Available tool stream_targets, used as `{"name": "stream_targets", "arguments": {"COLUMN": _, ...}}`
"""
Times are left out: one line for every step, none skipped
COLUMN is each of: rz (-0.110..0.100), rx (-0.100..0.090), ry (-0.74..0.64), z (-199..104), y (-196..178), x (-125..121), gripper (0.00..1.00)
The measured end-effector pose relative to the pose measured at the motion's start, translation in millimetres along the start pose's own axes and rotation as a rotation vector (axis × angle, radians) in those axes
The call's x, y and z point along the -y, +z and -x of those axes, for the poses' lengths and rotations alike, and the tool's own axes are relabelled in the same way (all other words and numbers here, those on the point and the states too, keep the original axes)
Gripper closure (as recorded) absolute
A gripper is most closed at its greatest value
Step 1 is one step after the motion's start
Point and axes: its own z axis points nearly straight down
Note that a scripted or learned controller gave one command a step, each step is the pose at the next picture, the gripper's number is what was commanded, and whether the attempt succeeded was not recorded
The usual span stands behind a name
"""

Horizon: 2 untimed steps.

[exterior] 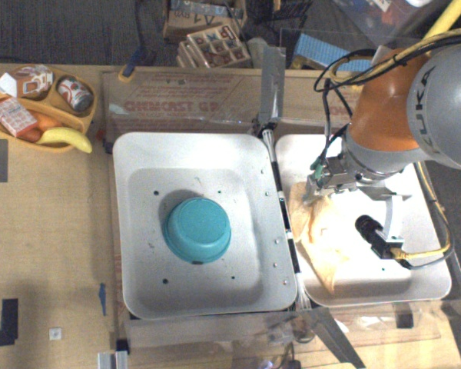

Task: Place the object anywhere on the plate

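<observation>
The left bin [138,167] holds a teal plate [198,229], lying upside down near its middle. The right bin [430,283] sits just beside it, their inner edges close together. The arm [403,102] hangs over the right bin, its gripper [320,184] low near that bin's left edge. On the bench's [38,244] far left corner rests a tray [0,118] with a banana [65,137] and small packets.

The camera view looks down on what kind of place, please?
Probably a robotics lab or test bench, not a home. A grey and orange arm reaches over two white bins set on a wooden bench, with cables and stacked boxes behind. A teal plate lies in the left bin.
</observation>
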Motion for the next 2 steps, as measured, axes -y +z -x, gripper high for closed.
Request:
{"name": "stream_targets", "arguments": {"rz": -0.001, "rx": 0.000, "ry": 0.000, "z": 0.7, "y": -40.0, "x": -0.6, "gripper": 1.00}}
{"name": "stream_targets", "arguments": {"rz": -0.002, "rx": -0.002, "ry": -0.399, "z": -49.3, "y": -30.4, "x": -7.2, "gripper": 1.00}}
